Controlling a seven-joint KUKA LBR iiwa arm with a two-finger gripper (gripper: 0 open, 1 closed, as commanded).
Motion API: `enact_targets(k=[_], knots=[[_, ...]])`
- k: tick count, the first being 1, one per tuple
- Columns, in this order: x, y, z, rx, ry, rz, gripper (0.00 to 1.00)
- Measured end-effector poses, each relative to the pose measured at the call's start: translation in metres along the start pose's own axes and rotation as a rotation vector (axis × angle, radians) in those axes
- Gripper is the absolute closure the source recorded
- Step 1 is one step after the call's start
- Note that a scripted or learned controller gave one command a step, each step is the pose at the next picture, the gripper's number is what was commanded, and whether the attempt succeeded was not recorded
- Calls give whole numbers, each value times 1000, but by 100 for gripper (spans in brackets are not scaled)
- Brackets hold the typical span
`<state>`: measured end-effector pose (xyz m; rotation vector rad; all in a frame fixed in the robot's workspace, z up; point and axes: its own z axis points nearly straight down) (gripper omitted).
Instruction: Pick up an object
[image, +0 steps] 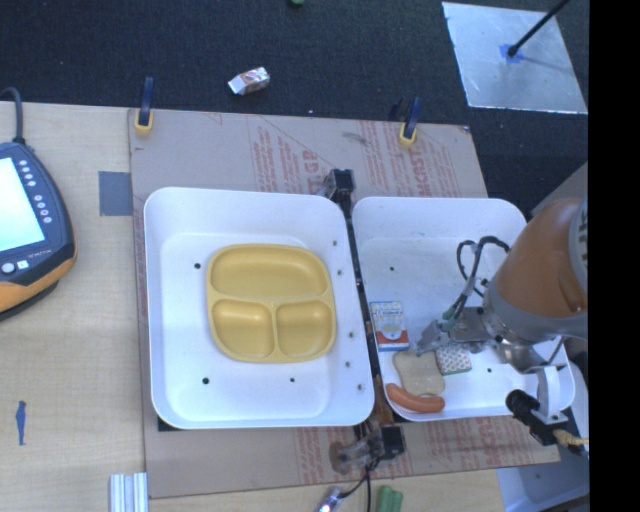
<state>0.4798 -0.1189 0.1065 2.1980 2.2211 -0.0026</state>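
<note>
In the right bin (420, 225) lie a hot dog sausage (415, 402) near the front edge, a tan slice of toast (419, 376) just behind it, and a small red-and-white packet (389, 322) against the left wall. A grey checkered piece (453, 359) lies right of the toast. My gripper (447, 335) hangs low over the bin's front right part, just above the checkered piece and beside the toast. The orange band of the arm (540, 265) rises behind it.
The left bin (175, 300) holds a yellow divided plate (270, 301). A teach pendant (28, 230) rests at the left bench edge. Clamps (408, 125) pin the cardboard at the back. A black cable (475, 262) loops beside the arm.
</note>
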Motion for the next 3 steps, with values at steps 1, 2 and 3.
enact_targets(k=[1,2,3], knots=[[0,-3,13,10,11,4,0],[-2,-2,2,8,9,2,100],[61,98,-86,11,15,6,100]])
